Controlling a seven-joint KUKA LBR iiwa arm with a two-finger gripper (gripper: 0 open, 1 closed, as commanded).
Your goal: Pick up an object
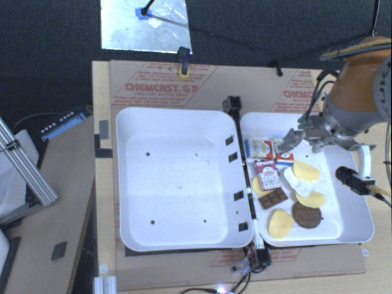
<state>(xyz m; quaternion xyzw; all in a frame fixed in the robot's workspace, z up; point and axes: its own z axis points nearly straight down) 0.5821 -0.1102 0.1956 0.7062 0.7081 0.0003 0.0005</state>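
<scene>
Lab: robot arm [361, 90], test bins [177, 182]

From my remote seat I note the arm [361, 90] cut off at the right edge, the gripper [293, 138] too blurred for detail, it overlaps part of the small carton [262, 147], and that carton's print is too small to read.

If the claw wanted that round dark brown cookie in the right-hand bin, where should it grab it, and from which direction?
Probably straight down from above, pinching the round brown cookie across its width. It lies flat, so only its edges offer grip. One finger could go at its lower right edge, where bare bin floor shows; the yellow pieces crowd its left and top.
</scene>
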